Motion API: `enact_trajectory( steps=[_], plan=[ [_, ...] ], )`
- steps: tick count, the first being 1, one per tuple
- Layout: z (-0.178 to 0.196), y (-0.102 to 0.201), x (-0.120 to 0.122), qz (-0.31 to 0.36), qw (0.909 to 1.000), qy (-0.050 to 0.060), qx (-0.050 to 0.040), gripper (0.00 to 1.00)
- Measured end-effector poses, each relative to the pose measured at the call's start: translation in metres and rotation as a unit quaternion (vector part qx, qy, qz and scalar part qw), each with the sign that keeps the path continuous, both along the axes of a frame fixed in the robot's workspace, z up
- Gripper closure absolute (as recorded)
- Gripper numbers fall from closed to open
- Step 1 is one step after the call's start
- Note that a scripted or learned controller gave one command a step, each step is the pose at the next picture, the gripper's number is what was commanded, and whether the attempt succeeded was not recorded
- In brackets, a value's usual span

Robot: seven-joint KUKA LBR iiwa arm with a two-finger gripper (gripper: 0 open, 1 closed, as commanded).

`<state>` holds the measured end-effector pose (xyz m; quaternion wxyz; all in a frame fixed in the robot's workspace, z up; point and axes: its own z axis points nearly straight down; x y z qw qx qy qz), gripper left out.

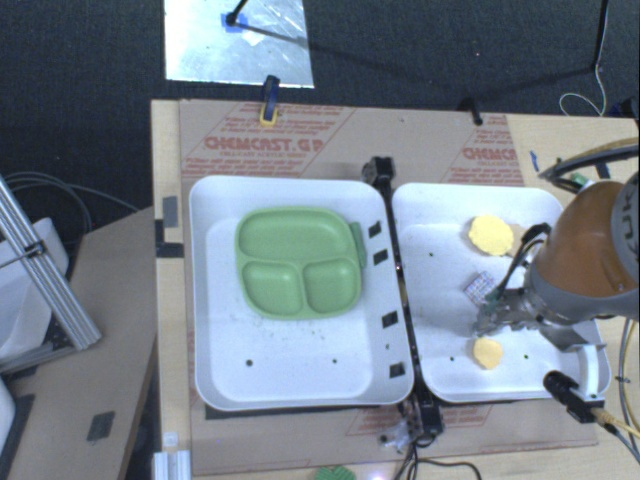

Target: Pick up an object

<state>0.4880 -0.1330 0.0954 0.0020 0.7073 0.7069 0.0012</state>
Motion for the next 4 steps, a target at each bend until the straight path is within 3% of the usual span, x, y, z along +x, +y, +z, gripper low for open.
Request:
enact_trajectory(
  steps=[1,2,3,4],
  plan=[
    [0.094,0.130,0.001,0.009,0.9999,-0.003,0.0034,1.00],
    [0.089,0.121,-0.001,0.001,1.0000,0.001,0.0008,0.00],
    [0.057,0.019,-0.003,-0.004,1.0000,0.003,-0.0012,0.00],
    [0.046,-0.037,0.037,-0.001,1.0000,0.000,-0.0013,0.00]
  ],
)
